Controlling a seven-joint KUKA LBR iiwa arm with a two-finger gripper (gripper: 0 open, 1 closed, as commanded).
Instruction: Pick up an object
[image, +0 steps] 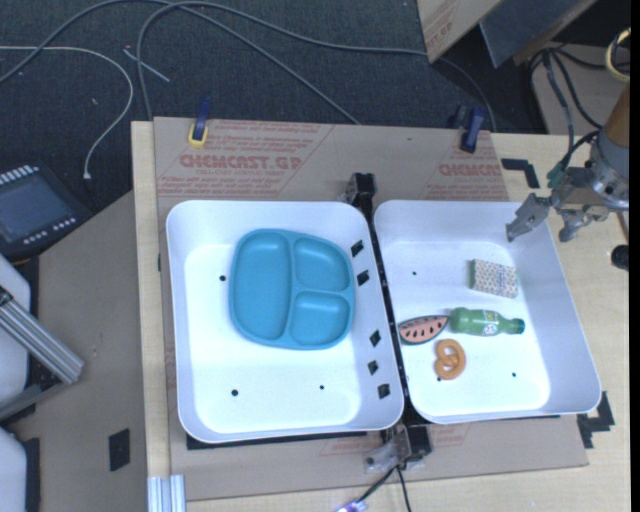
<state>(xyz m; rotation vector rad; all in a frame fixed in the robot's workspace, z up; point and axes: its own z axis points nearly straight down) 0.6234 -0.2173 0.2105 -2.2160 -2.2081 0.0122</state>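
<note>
Dark carpet with loose cables runs behind a cardboard-topped bench (300, 150), which has two blue clamps at its back edge and two shallow white bins sitting side by side on it.

Starting at the gripper (548, 222): it hangs over the far right corner of the right bin (570, 330), right around the rim. Its two fingers (522, 220) look spread apart with nothing between them, so it's got hold of nothing. The grey arm comes in from the right edge just above it.

Closest thing to the gripper is a small speckled sponge-like block (494, 277), lying flat a bit toward the front from the fingers and clearly apart from them. Further toward the front there's a green toy bottle (486, 322) lying on its side, cap pointing right. Touching its left end, or very nearly, is a toy watermelon slice (422, 328). Just in front of those two is a small orange pretzel (450, 358), near the bottle but I can't tell if it touches.

Over in the left bin (200, 390), a blue divided plate (292, 288) with three compartments sits in the back half, a bit right of middle. A black hinge strip runs between the bins. Off to the left of the bench there's a dark screen-like device (35, 205) and a metal rail.
</note>
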